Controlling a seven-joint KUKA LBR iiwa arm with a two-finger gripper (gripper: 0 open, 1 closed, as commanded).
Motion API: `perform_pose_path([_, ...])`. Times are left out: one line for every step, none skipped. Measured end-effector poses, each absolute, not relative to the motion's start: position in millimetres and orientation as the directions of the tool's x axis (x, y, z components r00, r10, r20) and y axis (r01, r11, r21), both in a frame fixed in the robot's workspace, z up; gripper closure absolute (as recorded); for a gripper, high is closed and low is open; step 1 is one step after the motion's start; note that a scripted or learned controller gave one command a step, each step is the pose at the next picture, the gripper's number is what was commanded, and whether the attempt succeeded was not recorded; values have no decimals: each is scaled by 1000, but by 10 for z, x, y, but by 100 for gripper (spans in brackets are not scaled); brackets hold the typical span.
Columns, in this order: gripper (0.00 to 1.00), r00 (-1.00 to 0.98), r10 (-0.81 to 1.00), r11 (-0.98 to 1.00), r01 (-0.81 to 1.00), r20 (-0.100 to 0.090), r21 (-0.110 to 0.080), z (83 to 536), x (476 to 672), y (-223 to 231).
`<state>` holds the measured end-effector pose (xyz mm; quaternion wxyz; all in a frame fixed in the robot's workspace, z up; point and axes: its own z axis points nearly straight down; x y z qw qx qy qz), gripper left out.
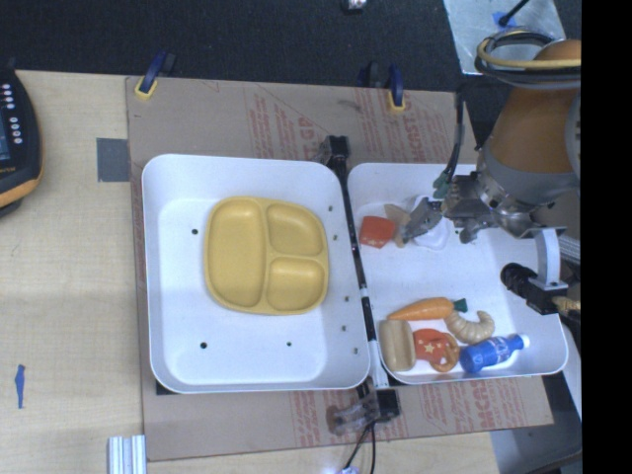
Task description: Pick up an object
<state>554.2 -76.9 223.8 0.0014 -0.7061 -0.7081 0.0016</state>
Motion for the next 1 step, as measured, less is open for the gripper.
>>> perform_pose_path([0,1,1000,-1,1000,1,-12,1793,4922,-1163])
